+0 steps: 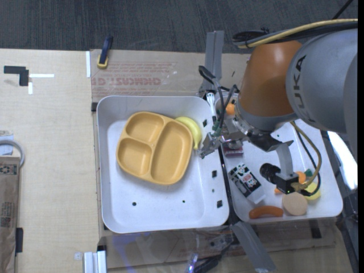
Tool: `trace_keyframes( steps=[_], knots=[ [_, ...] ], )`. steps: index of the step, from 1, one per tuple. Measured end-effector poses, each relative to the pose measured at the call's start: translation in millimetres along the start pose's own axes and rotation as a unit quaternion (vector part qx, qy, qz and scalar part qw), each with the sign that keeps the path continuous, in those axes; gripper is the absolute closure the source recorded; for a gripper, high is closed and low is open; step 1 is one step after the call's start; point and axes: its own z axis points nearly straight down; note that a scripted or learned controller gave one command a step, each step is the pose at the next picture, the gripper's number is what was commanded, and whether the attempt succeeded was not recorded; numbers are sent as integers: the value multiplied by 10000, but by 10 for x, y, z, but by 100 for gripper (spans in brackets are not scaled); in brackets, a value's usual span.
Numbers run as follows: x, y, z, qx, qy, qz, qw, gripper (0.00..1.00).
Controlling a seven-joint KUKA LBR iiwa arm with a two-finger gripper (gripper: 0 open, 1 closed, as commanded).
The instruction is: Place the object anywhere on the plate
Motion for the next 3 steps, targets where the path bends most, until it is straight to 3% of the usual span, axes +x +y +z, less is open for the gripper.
trace_keyframes(
  steps=[1,2,3],
  knots=[
    [-22,4,-47,39,-2,22,10000,100],
    [739,682,354,0,-7,148,9999,100],
    [1122,236,261,6,-7,319,9995,100]
  ],
)
